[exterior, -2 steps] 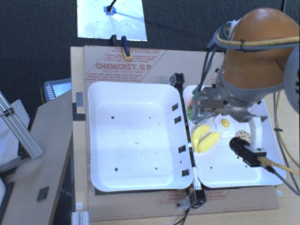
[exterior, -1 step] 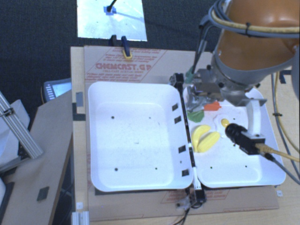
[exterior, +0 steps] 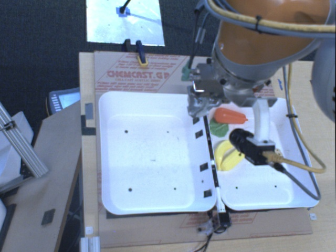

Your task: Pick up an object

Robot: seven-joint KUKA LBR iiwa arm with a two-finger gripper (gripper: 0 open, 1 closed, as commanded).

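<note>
My gripper (exterior: pixel 199 108) hangs low over the far end of the divider between the two bins, under the grey wrist and the orange band (exterior: pixel 268 14). Just right of it in the right bin (exterior: pixel 262 196) lies an orange carrot-shaped object (exterior: pixel 230 115). A green object (exterior: pixel 219 128) sits right below the carrot. Nearer the front, beside the divider, rests a yellow object (exterior: pixel 226 156). Nothing shows between the gripper's tips from this angle.
A white bracket (exterior: pixel 261 121) and a black block (exterior: pixel 251 147) with a yellow cable (exterior: pixel 299 166) hang off the arm over the right bin. The left bin (exterior: pixel 147 151) is bare white. Cardboard (exterior: pixel 136 73) lies under both bins.
</note>
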